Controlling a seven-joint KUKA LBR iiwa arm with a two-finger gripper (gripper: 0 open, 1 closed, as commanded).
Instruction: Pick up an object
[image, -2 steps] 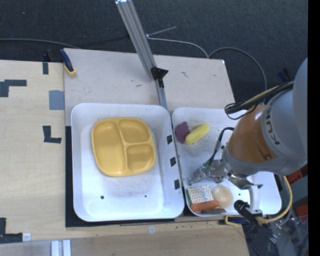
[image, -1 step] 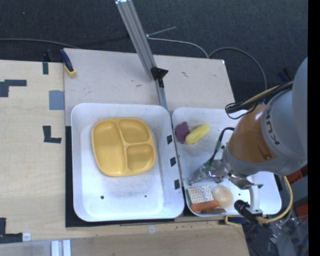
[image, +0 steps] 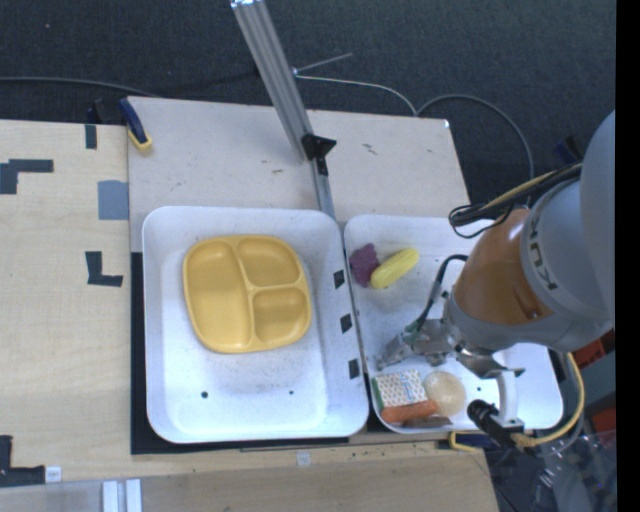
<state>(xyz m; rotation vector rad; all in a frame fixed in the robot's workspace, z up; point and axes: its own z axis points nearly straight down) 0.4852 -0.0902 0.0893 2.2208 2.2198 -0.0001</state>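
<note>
The grey arm (image: 560, 260) with its orange band reached in from the right over the right bin (image: 540, 395), and its gripper (image: 420, 343) hung low above the bin's middle; whether the fingers were open or closed could not be told from this slanted view, and nothing showed between them. Just below the gripper, at the bin's near edge, lay a small cluster: a white block with a speckled pattern of tiny coloured dots (image: 400, 386), an orange carrot-like piece (image: 408, 411) touching its lower side, and a pale cream rounded object (image: 445, 392) just to their right. Toward the bin's far left corner, well apart from the gripper, a yellow corn cob (image: 395, 267) lay tilted, touching a dark purple lump (image: 362, 263). In the left bin (image: 175, 400) sat a yellow plate with three compartments (image: 247, 293), on the desk (image: 60, 330).
</note>
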